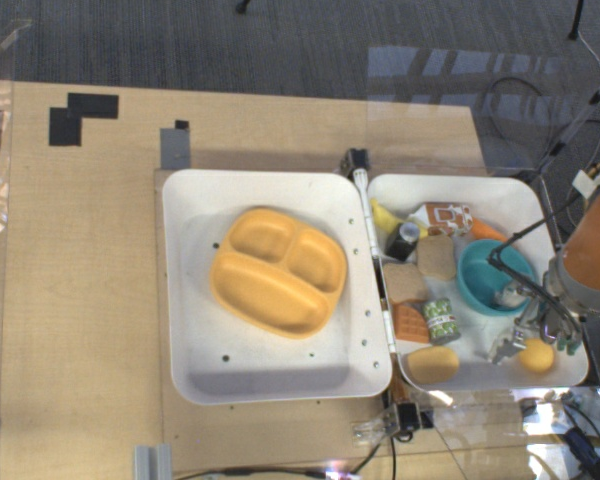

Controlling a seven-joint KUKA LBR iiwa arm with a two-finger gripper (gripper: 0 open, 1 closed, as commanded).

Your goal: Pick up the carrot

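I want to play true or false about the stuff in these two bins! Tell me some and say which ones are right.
1. The yellow divided plate lies in the left bin. True.
2. The carrot sits on the yellow plate. False: it lies in the right bin, by the teal bowl.
3. The gripper hangs over the right bin. True.
4. The teal bowl is in the left bin. False: it is in the right bin.
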